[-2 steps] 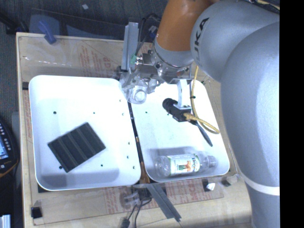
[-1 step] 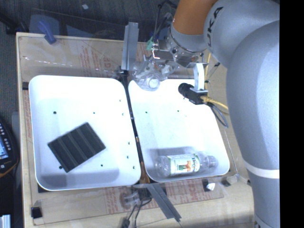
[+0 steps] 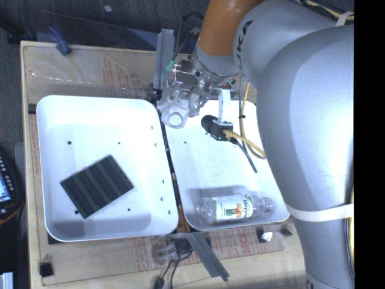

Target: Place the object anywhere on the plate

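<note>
hand (image 3: 180,104) poised over the far edge of the two bins, near the seam between them, at the end of the grey arm (image 3: 301,101) with its orange band (image 3: 225,17); metal hardware and a pale ring-shaped part visible at its tip; finger spacing hidden among this hardware, so cannot tell how far open, and nothing seen held between the fingers; black connector and yellowish cable (image 3: 240,142) trailing just below the wrist, over the right bin (image 3: 198,161).

clear plastic bottle (image 3: 234,208), lying on its side with a green and orange label, resting at the near edge of the right bin, well apart from the hand; cap end pointing right, toward the arm's body.

dark ribbed rectangular plate (image 3: 96,186), lying flat and turned at a slant, in the near-left part of the left bin (image 3: 90,119); well apart from the bottle, with the bin walls between them.

both bins side by side on the pale tabletop (image 3: 90,71); grey metal bracket (image 3: 201,254) and cable at the tabletop's near edge, just below the seam.
</note>
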`<state>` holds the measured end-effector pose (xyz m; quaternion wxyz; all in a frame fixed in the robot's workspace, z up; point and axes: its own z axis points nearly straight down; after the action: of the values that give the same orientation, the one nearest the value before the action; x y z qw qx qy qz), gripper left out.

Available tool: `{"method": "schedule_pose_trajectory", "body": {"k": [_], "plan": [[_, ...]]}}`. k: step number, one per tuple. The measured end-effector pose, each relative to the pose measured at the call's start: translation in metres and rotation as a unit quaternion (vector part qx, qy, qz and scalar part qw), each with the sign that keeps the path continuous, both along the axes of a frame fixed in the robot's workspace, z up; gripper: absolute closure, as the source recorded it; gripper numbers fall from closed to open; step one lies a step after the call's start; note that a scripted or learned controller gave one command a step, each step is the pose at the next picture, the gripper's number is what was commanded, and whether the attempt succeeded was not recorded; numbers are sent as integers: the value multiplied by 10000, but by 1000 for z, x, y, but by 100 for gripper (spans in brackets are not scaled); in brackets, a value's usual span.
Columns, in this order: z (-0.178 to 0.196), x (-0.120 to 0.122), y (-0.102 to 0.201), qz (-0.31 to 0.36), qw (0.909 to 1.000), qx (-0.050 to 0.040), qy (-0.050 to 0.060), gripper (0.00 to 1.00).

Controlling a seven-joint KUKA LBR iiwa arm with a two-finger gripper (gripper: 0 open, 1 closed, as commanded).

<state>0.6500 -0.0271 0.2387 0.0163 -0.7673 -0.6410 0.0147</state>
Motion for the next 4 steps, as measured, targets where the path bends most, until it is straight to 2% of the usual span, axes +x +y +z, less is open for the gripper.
{"method": "schedule_pose_trajectory", "body": {"k": [1, 2, 3, 4], "plan": [[15, 4, -13, -89, 9999, -35, -114, 100], [11, 4, -31, -175, 9998, -15, -99, 100], [26, 7, -59, -760, 9969, -54, -177, 100], [-20, 5, -129, -963, 9952, -51, -140, 100]]}}
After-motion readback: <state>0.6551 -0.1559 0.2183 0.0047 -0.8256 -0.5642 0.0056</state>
